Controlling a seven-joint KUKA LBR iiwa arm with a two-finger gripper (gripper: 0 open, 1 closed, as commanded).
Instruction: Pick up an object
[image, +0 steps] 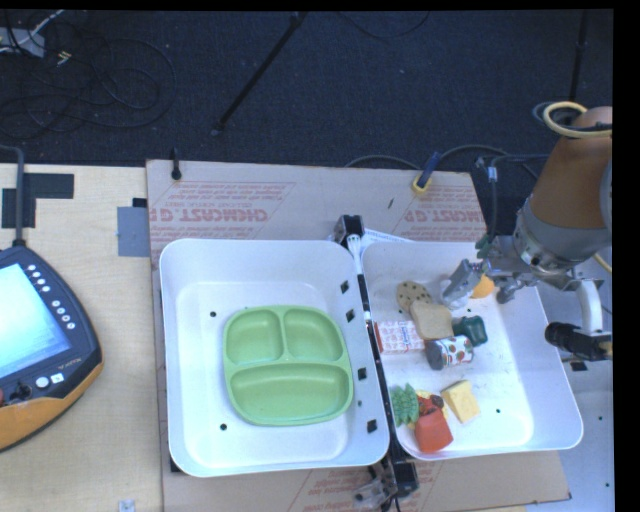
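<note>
My gripper hangs over the back of the right bin, its two grey fingers spread apart. A small orange-yellow piece shows in the gap between them, narrower than the gap; whether it is touched or lifted I cannot tell. Just left and in front lie a brown cookie, a tan bread slice, a dark green item and a small can. A pink-and-white packet rests by the divider.
At the right bin's front lie a yellow cheese block, a red piece and a green leafy piece. The left bin holds a green divided plate. A teach pendant sits far left.
</note>
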